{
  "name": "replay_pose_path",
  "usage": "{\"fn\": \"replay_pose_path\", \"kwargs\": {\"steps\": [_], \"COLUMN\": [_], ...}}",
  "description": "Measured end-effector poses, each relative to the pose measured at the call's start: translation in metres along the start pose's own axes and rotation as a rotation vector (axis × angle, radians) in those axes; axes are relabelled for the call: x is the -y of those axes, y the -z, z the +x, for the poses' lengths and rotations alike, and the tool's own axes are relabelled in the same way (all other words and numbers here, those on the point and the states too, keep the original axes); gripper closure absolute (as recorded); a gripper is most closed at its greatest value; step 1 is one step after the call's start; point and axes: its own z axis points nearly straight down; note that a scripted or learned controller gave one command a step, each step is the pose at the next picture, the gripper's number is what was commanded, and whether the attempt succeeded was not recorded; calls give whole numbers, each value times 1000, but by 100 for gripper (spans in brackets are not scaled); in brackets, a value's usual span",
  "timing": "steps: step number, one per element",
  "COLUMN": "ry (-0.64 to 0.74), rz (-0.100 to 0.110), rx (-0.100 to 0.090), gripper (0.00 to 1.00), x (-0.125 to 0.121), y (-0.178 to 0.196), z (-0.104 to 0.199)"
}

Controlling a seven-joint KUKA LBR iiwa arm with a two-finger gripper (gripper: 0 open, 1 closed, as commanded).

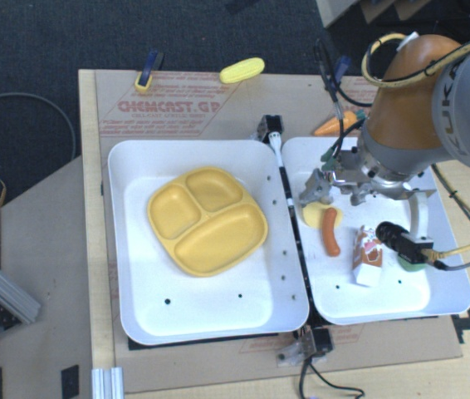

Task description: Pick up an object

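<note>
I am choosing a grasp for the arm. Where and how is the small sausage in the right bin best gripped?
Probably at its middle, from straight above, closing across its narrow width. The sausage lies flat and points roughly up-down in the picture. A yellow piece touches its upper left, so a grip slightly lower seems safer.
</note>
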Motion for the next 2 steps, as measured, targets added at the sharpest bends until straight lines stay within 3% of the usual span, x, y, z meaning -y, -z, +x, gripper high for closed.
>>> {"fn": "replay_pose_path", "kwargs": {"steps": [1, 2], "ry": [4, -3], "rz": [-7, 2], "rx": [-2, 2], "gripper": [0, 100], "x": [18, 19], "y": [99, 103], "z": [66, 61]}}
